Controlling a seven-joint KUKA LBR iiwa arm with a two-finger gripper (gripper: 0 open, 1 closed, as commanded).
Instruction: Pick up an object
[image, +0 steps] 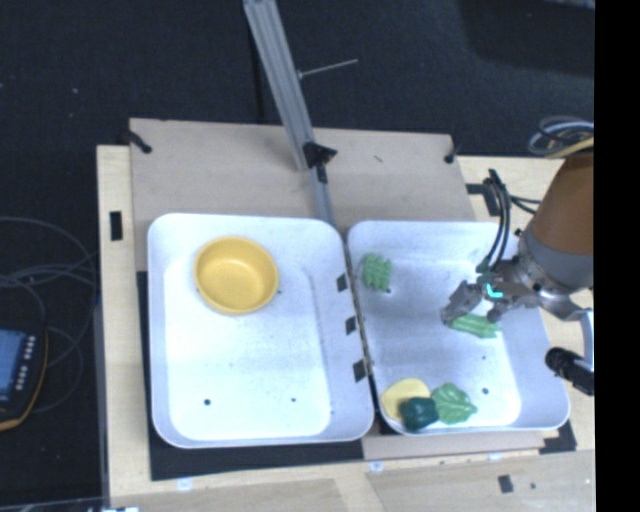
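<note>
My gripper hangs over the right side of the right bin, its two fingers spread open. A long light-green piece lies on the bin floor just below and in front of the fingertips; it is not between them. A small green leafy piece sits at the bin's far left. At the near edge a yellow piece, a dark teal block and a light-green leafy piece lie bunched together.
A yellow bowl stands in the far part of the left bin. A grey metal rail runs from the top down to the divide between the bins. Cables trail by the arm at the right.
</note>
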